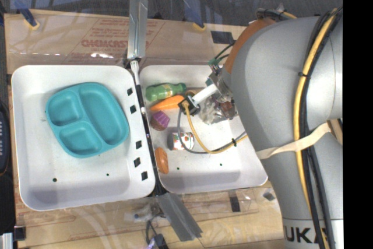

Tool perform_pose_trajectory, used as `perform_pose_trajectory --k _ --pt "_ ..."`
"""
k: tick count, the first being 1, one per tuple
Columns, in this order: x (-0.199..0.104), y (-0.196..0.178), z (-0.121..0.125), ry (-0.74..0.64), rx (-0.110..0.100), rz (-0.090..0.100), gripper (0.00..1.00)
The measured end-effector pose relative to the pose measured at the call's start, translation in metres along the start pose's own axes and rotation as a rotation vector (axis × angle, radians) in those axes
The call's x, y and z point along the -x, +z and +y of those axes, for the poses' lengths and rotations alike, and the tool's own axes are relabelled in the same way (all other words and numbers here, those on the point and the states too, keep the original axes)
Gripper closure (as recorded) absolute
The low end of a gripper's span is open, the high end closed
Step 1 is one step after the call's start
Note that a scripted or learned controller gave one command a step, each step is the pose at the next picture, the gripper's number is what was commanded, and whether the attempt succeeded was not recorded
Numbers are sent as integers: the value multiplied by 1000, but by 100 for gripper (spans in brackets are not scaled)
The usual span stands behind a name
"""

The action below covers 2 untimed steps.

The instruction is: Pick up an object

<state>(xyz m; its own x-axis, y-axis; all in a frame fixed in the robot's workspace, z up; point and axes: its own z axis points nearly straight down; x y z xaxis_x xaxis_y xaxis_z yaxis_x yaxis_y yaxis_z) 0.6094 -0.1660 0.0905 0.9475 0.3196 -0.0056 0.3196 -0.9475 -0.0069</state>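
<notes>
Arm's down in the right bin (233, 175) near the carrot (166, 104), gripper (214, 107) state unreadable — approach step; next needs a clean close and lift.

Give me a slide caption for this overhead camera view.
Gripper reaches into the right bin among toy foods; teal plate sits in the left bin.

My arm (285, 96) blocks the right bin's (198, 181) right side. I see the green bottle (165, 91), carrot (166, 104) and purple piece (160, 120) crowding its left; the front floor is open.
</notes>
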Motion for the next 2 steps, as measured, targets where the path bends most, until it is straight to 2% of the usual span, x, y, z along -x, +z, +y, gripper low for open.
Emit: perform_pose_trajectory --k 1,2 --pt "8 -2 43 117 3 5 100" --pt "-28 -2 52 113 3 5 100"
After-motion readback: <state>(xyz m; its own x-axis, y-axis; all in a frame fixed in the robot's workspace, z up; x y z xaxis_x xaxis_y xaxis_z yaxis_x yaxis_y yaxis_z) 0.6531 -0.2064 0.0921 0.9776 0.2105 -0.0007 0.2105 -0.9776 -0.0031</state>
